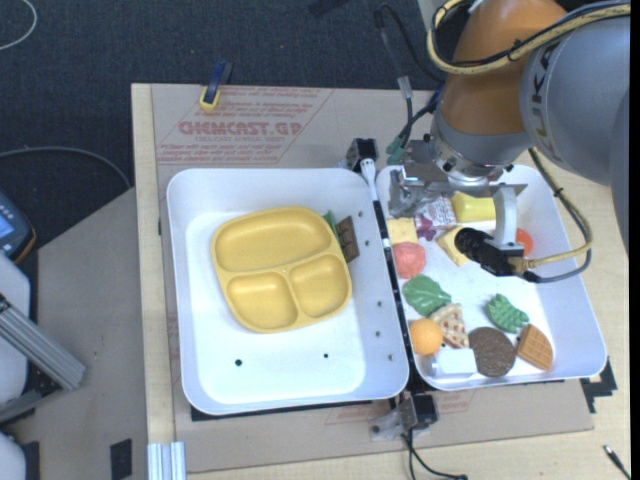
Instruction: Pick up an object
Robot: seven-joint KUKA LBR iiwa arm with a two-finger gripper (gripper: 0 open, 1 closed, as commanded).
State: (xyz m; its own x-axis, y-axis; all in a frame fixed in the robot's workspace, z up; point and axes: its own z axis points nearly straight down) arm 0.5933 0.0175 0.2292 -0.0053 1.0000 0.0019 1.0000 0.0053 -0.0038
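My gripper (pixel 412 194) hangs over the far left corner of the right bin (pixel 585 313), low above the toy food. Directly beneath it lie a pale yellow wedge (pixel 402 230) and a purple-and-white piece (pixel 433 215). A yellow block (pixel 472 208) sits just to its right. In front of it are a pink-red round piece (pixel 408 259), a green leaf (pixel 427 294), an orange ball (pixel 426 336), a cracker (pixel 450 323), a brown cookie (pixel 491 351), an orange-brown waffle (pixel 535 348) and a green frilly piece (pixel 506 313). I see nothing lifted by the gripper.
The left bin (pixel 190 268) holds a yellow divided plate (pixel 280 268) with a small brown piece (pixel 346 237) at its right edge. The raised rims between the bins (pixel 385 268) run just left of the gripper. A cardboard sheet (pixel 250 118) lies behind the bins.
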